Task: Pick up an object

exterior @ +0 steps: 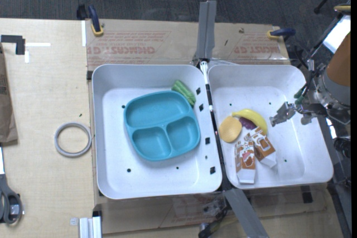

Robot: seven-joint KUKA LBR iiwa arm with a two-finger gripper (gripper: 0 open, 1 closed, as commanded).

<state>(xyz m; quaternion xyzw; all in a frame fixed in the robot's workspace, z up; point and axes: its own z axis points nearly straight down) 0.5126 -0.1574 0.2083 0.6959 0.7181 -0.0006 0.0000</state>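
A: The tool (280, 115) hangs over the right bin (301, 167), fingers apparently parted, gripping nothing.

B: The banana (252, 117) lies just left of it, touching the yellow round fruit (230, 129). Better to descend squarely astride the banana, avoiding the packets (254, 154).

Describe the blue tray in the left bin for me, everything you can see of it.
The tray is light blue, plastic-looking, with rounded corners and three compartments: one long one along the far side and two smaller ones nearer the camera. All three look empty. It lies flat, right side up, turned at a slant on the floor of the left bin. A green object lies against its far right corner.
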